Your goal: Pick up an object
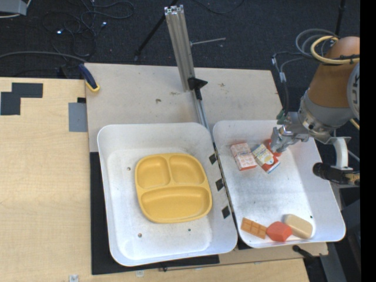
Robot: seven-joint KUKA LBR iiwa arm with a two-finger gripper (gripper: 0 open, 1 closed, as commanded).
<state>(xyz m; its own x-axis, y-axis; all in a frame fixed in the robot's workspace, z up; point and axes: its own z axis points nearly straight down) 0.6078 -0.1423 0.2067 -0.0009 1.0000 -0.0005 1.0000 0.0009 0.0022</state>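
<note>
red-edged carton sits far side of right bin, touching a second small box on its left. gripper hovers at its right end; can't tell its state. descend centred, clear of the neighbour.

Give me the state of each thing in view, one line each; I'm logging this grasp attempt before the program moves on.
Gripper: low over the right bin's far end, at the cartons.
Red carton: lying flat, right by the gripper.
Pink carton: lying flat, beside the red one.
Yellow tray: upright in left bin, compartments bare.
Waffle, red piece, beige piece: lying together at right bin's near edge.
</note>
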